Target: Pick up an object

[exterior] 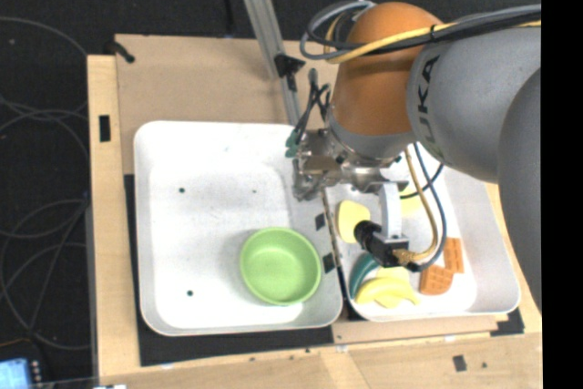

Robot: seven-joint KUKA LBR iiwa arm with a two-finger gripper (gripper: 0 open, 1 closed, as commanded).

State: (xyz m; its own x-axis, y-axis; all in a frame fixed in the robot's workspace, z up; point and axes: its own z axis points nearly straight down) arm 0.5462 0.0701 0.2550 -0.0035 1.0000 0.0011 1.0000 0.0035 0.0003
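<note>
Choosing among the objects, we are looking at two yellow pieces [387, 291], one orange piece [442, 269] and one teal piece [361, 269], all lying close together in the right bin [492, 291]. We are judging the approach to be in hand. The gripper [311, 176] is hanging by the bins' shared wall, and we cannot tell how open it is. Next we are needing a descent onto one piece. One green bowl [281, 265] is sitting in the left bin [182, 168].
</note>
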